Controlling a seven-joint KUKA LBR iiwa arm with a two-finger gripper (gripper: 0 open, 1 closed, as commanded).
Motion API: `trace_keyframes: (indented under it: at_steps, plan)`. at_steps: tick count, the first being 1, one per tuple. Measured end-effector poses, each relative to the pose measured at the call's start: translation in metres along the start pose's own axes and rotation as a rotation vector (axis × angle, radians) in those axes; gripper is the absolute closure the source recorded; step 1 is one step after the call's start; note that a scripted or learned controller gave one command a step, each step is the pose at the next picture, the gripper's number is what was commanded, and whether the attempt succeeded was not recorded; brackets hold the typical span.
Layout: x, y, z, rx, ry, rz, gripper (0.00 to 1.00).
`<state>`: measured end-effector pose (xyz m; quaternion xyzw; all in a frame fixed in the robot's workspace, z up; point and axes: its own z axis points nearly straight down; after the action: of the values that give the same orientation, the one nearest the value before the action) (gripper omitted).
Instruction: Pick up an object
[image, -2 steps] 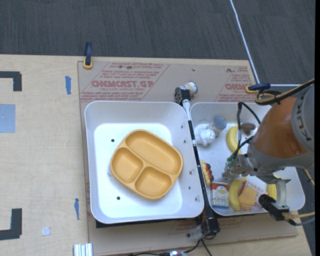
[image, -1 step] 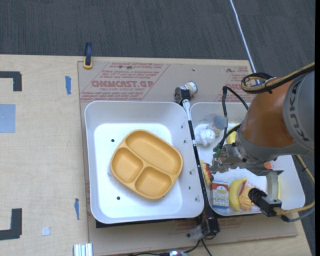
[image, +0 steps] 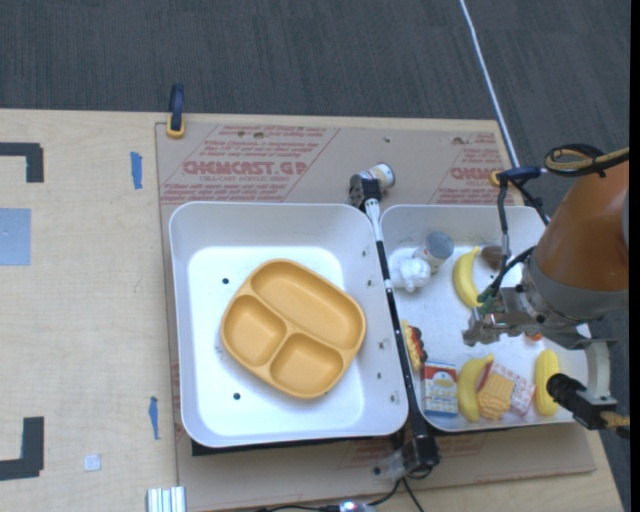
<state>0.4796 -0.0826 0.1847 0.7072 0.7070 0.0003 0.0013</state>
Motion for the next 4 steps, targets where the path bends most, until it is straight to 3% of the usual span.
trace_keyframes:
  at_steps: [1,2,4]
  plan:
    - [0.000,0.000,0.000,0.000,0.000,0.000,0.00]
    - [-0.009,0.002,0.085,-0.007,-0.001,0.001,0.00]
    - [-0.010,0.004,0.094,-0.010,0.002,0.000,0.00]
